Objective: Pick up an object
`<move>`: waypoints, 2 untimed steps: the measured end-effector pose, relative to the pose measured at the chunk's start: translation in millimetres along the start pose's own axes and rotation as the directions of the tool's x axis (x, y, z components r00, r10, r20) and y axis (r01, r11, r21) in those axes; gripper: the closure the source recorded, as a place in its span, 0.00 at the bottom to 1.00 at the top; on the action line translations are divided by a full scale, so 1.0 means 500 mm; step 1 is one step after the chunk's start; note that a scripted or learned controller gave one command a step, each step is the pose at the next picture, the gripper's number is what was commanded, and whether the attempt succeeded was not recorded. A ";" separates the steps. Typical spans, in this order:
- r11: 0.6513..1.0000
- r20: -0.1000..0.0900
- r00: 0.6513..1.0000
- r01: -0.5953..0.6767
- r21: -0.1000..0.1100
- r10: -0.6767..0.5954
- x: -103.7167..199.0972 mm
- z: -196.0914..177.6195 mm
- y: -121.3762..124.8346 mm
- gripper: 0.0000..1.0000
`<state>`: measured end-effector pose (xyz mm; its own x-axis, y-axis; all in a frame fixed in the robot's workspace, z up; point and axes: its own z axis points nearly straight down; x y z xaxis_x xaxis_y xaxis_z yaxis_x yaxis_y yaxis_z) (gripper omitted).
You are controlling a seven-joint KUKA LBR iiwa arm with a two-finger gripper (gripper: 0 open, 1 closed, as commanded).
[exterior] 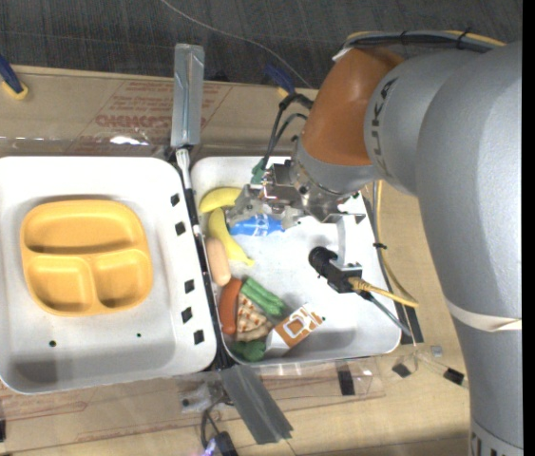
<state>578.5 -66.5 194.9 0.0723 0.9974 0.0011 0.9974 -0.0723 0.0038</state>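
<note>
The gripper is low in the right bin, just to the right of the banana and over a blue packet that lies just beside the banana. Whether the gripper is clenched or released, I cannot tell. Nearer to the camera than the banana lie a sausage, a pizza slice and an orange carton

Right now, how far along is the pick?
Done: the gripper sits over the right bin, at the blue packet beside the banana. In hand: the approach; nothing visibly lifted. Left: grasp and lift. The sausage and pizza slice lie in the bin.
</note>
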 end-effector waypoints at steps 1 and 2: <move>0.999 0.002 0.999 0.039 -0.020 -0.039 -0.073 0.178 0.102 0.00; 0.985 0.005 0.985 0.171 -0.001 -0.171 -0.061 0.200 0.017 0.00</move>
<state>585.2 -97.6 94.9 -0.0996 0.9950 -0.0044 0.9950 0.0996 0.0051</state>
